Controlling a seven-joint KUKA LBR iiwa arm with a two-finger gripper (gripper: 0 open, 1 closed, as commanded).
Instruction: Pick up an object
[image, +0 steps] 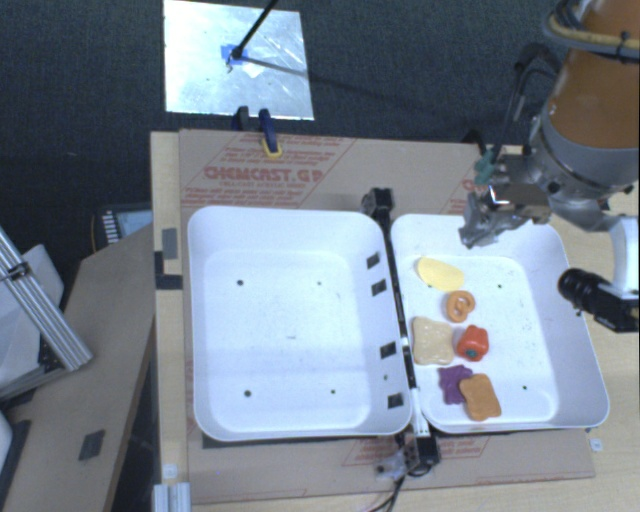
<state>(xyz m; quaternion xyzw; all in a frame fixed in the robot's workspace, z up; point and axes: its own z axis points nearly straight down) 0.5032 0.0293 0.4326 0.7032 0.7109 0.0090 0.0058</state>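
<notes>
The right bin (560, 330) holds several small things along its left side: a yellow oval piece (440, 272), a small orange pretzel-like ring (460, 305), a tan bread-like slab (432, 342), a red-orange pepper-like piece (473, 343), a purple piece (455, 383) and an orange piece (481, 397). My gripper (482, 232) hangs over the bin's back edge, above and to the right of the yellow piece, apart from it. Nothing shows between its fingers.
The left bin (290, 320) lies beside the right one, with a black divider (395, 320) between them. Both rest on a cardboard sheet (300, 165). A black fixture (595, 295) juts in at the right bin's right rim. A shiny plate (238, 60) lies beyond the bench.
</notes>
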